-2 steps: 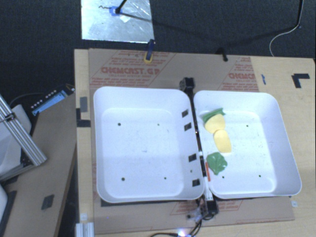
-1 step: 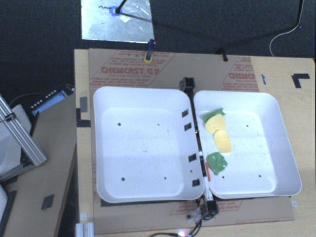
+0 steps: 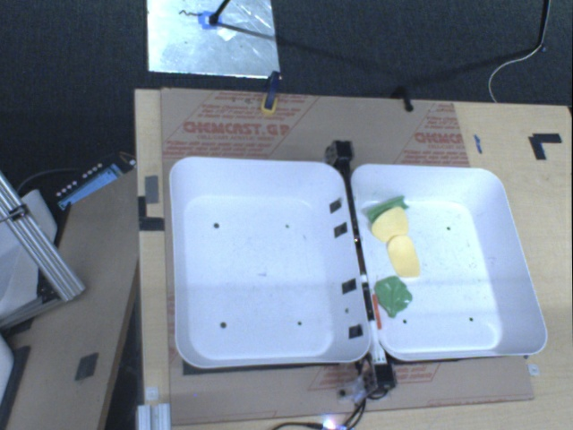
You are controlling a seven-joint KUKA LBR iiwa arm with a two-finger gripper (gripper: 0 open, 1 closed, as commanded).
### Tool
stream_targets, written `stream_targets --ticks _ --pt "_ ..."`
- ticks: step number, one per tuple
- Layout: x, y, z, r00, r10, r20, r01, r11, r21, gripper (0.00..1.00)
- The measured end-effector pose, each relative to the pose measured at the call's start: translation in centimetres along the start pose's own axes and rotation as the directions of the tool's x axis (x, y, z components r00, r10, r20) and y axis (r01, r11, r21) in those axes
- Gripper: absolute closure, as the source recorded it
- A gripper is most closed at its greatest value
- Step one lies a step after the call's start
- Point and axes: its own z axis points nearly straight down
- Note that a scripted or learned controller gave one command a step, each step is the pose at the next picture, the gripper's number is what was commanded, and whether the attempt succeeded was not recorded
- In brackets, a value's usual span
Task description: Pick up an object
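We see a small cluster of soft-looking pieces lying against the left wall of the right-hand shallow white bin: a pale yellow rounded object with a green leaf-like tip at its twelve o'clock, a second yellow block-shaped piece touching it at about five o'clock, and a flat dark green piece just beyond that at six o'clock, with a thin orange sliver at its lower left edge. All of them rest on the bin floor, near the black hinge strip that joins the two bins. At nine o'clock from the cluster sits the left-hand shallow white bin, its floor marked by a few small dark dots. Both bins stand on a brown cardboard sheet printed with red lettering, laid over the pale wooden bench. At twelve o'clock beyond the bench, a shiny silver square panel lies on dark carpet. We cannot tell the state of the gripper from this view.
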Motion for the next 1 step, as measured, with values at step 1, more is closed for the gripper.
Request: stream_targets --ticks 1 --pt "2.21 10.09 0.19 1.0 -0.01 0.001 0.01 1.0 -0.001 1.0"
